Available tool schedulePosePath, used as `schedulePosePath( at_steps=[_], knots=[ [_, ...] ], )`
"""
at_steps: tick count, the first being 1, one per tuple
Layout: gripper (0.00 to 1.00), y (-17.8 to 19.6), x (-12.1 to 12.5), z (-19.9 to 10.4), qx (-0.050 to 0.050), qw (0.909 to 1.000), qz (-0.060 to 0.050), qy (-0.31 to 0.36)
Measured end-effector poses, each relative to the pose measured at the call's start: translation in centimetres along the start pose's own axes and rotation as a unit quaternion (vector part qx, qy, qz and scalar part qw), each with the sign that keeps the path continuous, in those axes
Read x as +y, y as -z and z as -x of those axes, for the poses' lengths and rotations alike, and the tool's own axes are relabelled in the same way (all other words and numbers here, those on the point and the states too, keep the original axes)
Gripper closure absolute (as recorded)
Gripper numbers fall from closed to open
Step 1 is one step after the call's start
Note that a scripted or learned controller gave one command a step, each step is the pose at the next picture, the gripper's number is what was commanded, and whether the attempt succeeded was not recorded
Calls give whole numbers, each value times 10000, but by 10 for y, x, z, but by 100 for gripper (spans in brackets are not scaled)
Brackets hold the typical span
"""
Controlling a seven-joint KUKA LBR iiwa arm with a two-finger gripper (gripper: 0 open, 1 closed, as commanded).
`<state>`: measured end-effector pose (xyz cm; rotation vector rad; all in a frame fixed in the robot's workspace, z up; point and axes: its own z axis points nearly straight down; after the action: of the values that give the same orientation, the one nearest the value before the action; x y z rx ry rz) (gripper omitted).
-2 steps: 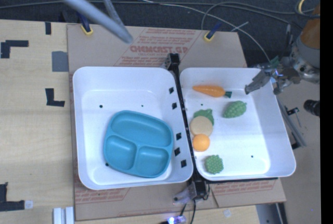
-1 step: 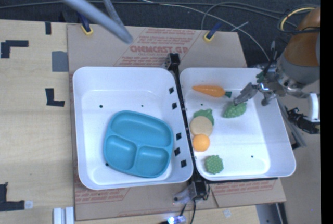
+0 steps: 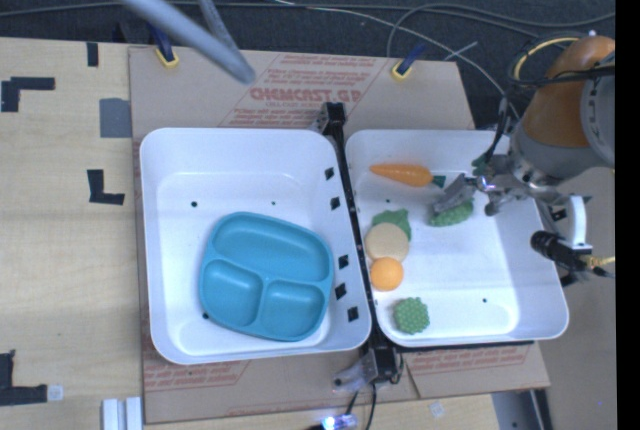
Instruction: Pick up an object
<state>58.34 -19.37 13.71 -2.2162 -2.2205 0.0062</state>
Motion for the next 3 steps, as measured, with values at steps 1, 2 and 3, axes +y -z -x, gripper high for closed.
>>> schedulePosePath(
  at_steps=[1,2,3],
  knots=[
    [0,-53,0,-1,-13,10000,27,-1],
    [100,-39,1,-1,-8,10000,31,3],
    [100,20,-2,-8,-6,10000,50,-2]
  ],
)
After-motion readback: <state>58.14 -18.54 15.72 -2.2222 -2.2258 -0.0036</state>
